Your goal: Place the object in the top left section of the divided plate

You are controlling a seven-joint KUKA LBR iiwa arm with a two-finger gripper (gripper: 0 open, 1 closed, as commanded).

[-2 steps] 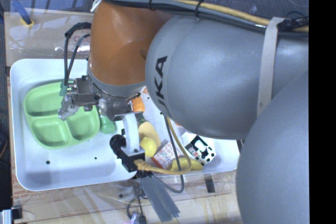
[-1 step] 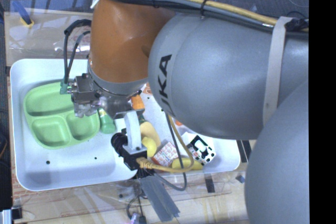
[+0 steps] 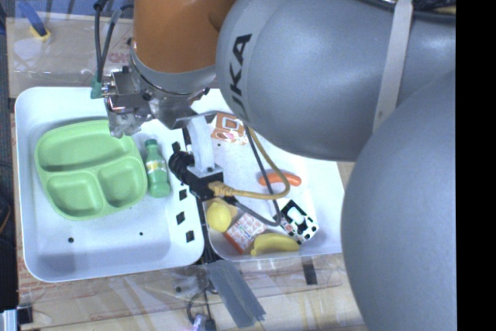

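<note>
Camera view, fixed overhead:
- Left bin (image 3: 46, 260): green divided plate (image 3: 89, 167), 3 sections, all bare. Green bottle (image 3: 157, 170) lies just beside plate's right rim, on bin floor.
- Right bin (image 3: 329, 240): lemon (image 3: 219, 215), banana (image 3: 273, 244), carrot (image 3: 280, 181), dice (image 3: 298, 222), small carton (image 3: 246, 230).
- Gripper (image 3: 124, 116): over plate's upper right edge; grip state can't tell, nothing seen held.
- Progress: placement not done; which item is the object unclear, prob. the bottle.

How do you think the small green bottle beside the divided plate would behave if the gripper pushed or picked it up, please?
The green bottle lies on its side on the left bin floor, against the green divided plate, so a nudge would probably roll it. It looks like small toy plastic, likely light and stiff. Its rounded, smooth body might slip between fingers unless gripped across the middle.
</note>
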